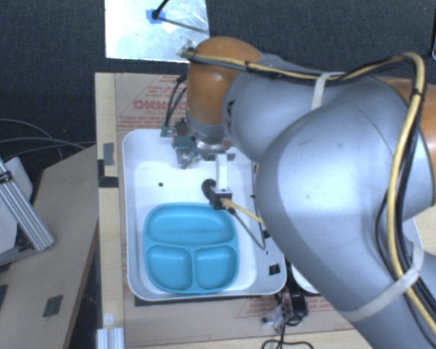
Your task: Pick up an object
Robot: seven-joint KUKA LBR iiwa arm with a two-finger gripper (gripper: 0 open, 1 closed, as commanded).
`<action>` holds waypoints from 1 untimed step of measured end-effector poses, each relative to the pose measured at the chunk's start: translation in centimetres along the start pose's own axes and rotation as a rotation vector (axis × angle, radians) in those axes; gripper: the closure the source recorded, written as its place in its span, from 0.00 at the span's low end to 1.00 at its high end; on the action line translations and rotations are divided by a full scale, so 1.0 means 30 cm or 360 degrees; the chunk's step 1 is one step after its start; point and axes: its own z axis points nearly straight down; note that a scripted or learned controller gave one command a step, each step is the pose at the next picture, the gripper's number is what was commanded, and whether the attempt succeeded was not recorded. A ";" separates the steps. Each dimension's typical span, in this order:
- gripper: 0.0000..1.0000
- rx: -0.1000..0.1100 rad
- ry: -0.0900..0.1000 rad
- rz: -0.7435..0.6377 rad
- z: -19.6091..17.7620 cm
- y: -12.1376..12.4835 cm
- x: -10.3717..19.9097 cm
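A blue plastic tray [191, 248] with three compartments lies flat in the near half of the left white bin [138, 195]. My gripper [187, 155] hangs over the far end of that bin, beyond the tray and apart from it. Nothing shows in its grasp. The big grey arm with its orange band reaches in from the right and hides most of the right bin.
A tiny dark speck [160, 185] sits on the bin floor between the gripper and the tray. A sliver of the right bin [305, 278] peeks out under the arm. Cardboard [142, 104] lies beneath the bins. An aluminium frame [14, 202] stands at the left.
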 end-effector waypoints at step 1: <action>1.00 0.0009 0.0006 -0.0017 -0.154 -0.399 0.157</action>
